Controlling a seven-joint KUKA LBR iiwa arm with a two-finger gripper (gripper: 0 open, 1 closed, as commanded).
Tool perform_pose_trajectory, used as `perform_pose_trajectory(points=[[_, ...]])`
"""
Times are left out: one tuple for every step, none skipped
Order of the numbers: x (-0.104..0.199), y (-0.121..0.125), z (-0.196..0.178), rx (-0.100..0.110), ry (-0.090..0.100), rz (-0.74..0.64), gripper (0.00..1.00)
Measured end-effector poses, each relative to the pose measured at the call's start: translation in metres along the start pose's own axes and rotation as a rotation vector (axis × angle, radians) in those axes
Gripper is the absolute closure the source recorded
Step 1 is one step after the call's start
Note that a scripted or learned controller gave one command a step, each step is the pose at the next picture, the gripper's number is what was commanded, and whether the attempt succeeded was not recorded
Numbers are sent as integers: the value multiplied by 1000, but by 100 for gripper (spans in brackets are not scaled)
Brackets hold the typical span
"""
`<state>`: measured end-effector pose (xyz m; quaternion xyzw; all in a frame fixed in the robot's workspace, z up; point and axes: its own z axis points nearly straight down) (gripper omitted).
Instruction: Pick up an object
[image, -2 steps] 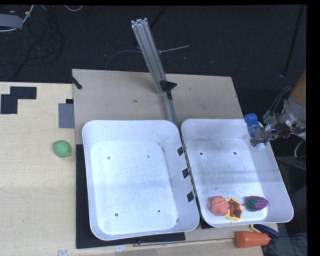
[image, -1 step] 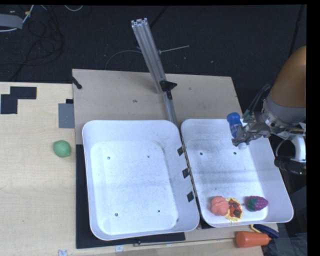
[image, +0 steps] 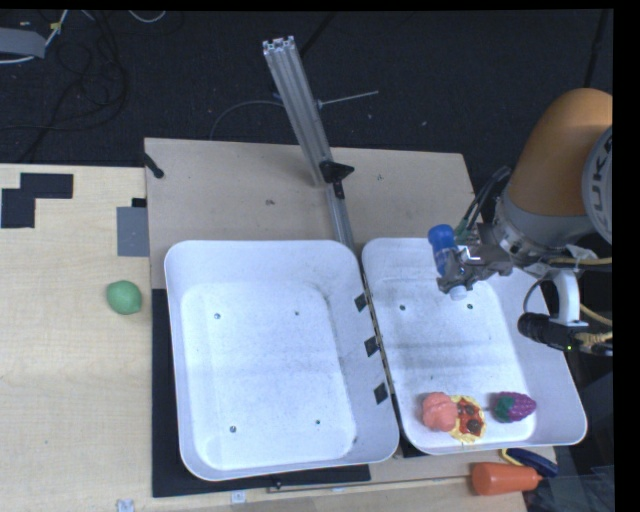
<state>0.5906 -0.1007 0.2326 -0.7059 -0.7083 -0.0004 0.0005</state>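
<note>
My gripper (image: 458, 285) hangs over the upper part of the right bin (image: 560, 420), reaching in from the right. A small blue thing (image: 441, 238) shows right against the gripper's upper left side; whether it is held or part of the tool is unclear. Three small objects lie along the right bin's front edge, well below the gripper: a pink lump (image: 437, 410), a yellow and red piece (image: 467, 420) touching it, and a purple piece (image: 512, 406) to their right.
The left bin (image: 200, 262) lies alongside, with black clips on the shared rim. A green ball (image: 124, 297) rests on the bench at far left. An orange object (image: 503, 478) lies outside the right bin's front edge. A metal rail (image: 305, 120) slants behind the bins.
</note>
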Motion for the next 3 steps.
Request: perform_pose_trajectory(points=[[50,12,-8,0,0,0,100],[95,18,-14,0,0,1,100],[146,18,-1,1,0,0,100]])
